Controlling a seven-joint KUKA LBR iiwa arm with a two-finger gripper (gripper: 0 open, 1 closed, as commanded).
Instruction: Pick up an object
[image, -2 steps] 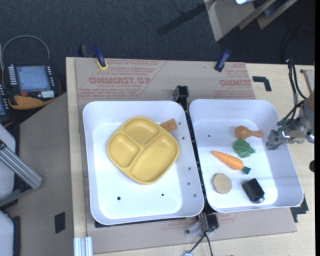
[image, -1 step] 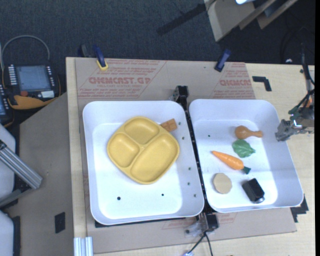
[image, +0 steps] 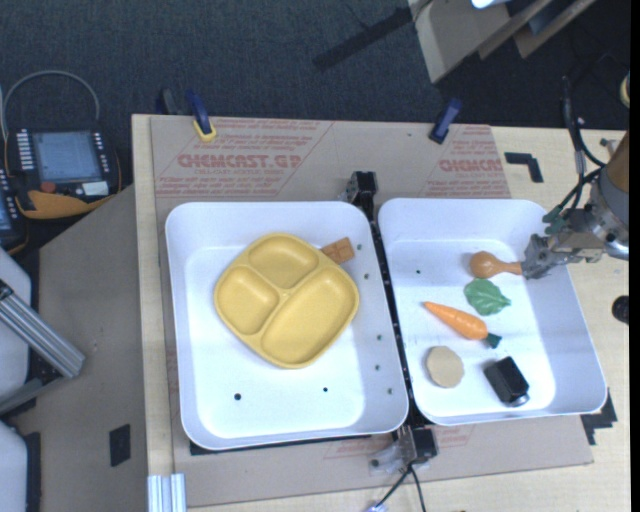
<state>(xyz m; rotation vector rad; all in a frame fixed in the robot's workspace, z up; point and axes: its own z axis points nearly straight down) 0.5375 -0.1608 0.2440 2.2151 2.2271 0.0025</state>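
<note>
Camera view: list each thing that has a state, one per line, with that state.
Yellow divided plate: upright in the left bin, compartments bare.
Small brown piece: beside the plate's far rim.
Tan gourd toy: lying flat in the right bin, stem toward the gripper.
Green leaf: lying flat.
Carrot: on its side.
Round beige disc: flat.
Black block: lying tilted.
</note>
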